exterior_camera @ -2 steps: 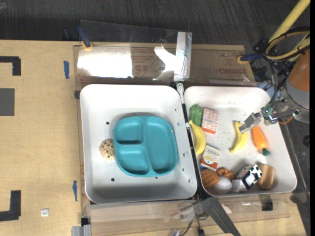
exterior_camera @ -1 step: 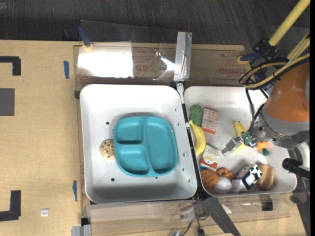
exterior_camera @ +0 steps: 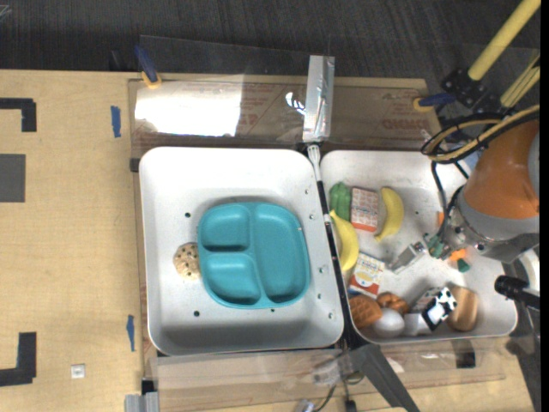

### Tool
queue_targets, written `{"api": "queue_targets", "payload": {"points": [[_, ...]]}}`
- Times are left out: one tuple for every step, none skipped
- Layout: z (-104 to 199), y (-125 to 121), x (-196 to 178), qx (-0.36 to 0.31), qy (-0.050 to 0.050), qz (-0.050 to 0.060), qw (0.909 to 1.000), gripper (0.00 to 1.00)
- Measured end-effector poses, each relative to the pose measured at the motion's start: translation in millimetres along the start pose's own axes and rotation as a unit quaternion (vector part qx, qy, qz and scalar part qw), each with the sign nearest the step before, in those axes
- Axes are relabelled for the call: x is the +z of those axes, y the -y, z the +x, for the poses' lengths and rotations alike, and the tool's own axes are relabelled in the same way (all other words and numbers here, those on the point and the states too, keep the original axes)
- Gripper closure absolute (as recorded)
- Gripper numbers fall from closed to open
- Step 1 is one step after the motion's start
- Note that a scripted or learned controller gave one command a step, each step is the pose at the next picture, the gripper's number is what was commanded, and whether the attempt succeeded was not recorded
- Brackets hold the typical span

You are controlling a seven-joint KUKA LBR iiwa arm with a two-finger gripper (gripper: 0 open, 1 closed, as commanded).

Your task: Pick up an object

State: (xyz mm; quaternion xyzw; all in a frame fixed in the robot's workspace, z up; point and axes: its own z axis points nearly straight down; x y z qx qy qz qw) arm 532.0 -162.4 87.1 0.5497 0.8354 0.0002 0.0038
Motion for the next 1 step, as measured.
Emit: {"api": "queue_targets", "payload": {"points": [[-4.0,-63.3,-33.8,-0.054,-0.001,-0.001,0.9986,0.0]]}}
